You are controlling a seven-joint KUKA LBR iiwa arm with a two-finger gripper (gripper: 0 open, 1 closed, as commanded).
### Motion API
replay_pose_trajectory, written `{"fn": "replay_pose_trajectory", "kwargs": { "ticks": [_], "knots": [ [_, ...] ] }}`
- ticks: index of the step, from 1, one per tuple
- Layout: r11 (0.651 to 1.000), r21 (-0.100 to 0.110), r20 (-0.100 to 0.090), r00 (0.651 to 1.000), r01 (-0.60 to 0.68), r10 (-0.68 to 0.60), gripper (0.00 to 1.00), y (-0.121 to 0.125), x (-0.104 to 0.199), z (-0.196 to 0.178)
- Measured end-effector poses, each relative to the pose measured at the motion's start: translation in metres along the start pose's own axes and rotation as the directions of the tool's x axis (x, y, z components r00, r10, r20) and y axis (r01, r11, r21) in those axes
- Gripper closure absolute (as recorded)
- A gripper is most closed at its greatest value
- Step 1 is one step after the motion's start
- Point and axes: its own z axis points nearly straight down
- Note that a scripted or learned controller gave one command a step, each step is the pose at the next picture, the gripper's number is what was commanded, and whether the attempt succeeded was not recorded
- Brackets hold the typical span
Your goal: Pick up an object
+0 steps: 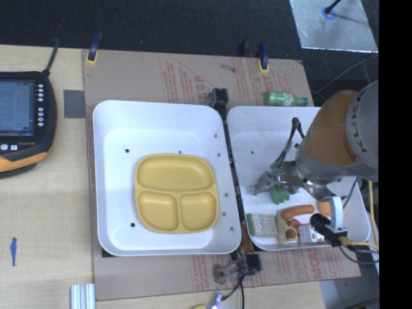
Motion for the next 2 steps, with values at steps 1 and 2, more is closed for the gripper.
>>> {"fn": "replay_pose_trajectory", "kwargs": {
  "ticks": [1,2],
  "knots": [
    [1.000,0.002,0.001,1.000,0.003,-0.003,1.00,0.000,-0.001,-0.010],
    [1.000,0.001,-0.002,1.000,-0.002,0.002,1.00,0.015,0.082,-0.100]
  ]
}}
